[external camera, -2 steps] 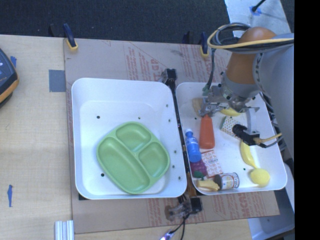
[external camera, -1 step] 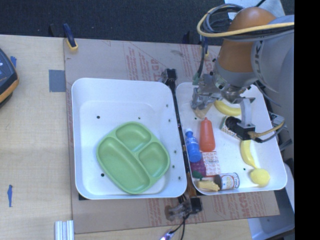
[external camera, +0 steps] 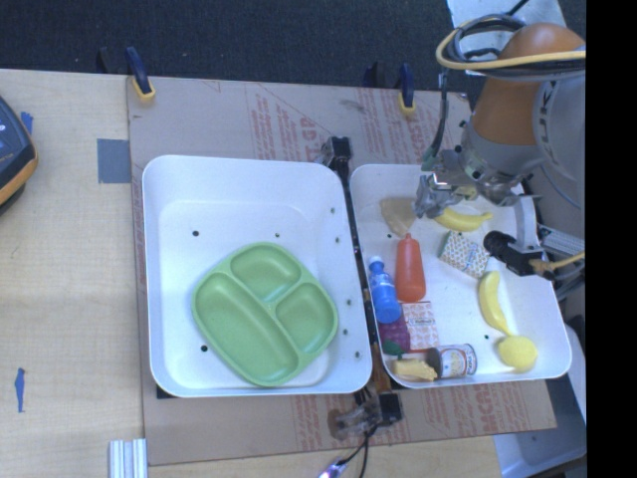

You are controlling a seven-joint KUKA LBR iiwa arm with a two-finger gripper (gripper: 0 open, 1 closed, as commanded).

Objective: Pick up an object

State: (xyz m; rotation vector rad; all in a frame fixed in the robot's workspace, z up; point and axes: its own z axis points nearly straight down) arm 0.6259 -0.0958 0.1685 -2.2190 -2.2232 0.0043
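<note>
While hovering over the right bin (external camera: pixel 557 361), tool (external camera: pixel 430 199) near a banana (external camera: pixel 460 219), its opening unclear

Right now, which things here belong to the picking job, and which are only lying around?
For the job: pincer; right bin with orange bottle, blue bottle, two bananas, lemon, can.

Lying about: green divided plate in left bin; blue clamps.

Pale wooden bench (external camera: pixel 70 297) under a brown board (external camera: pixel 249 118) (blue clamps (external camera: pixel 139 73) at its edge) — dark carpet (external camera: pixel 249 13) beyond
</note>
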